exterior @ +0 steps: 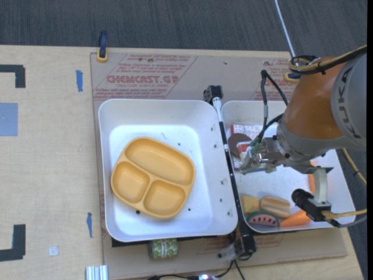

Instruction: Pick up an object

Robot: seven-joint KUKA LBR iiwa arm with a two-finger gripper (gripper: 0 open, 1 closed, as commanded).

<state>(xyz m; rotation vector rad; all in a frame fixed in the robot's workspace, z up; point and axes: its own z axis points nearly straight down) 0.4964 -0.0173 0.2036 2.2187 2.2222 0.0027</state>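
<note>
The right bin [344, 197] holds several small items. Along its near wall lie a yellow block [249, 203], a tan bread roll [275, 205], a watermelon slice [262, 220] and an orange carrot [298, 218]. A red and white packet [247, 129] and a brown disc [237, 141] lie at the far left of that bin. My gripper [249, 158] hangs low over the bin's left side, just nearer than the brown disc and farther than the yellow block. The arm's grey and orange body [317, 109] covers the bin's middle and far right.
The left bin [111, 112] holds a yellow three-part plate [152, 177]. A black clamp [214, 92] sits at the far end of the wall shared by the two bins. A green can [164, 248] lies on the board just outside the left bin's near edge.
</note>
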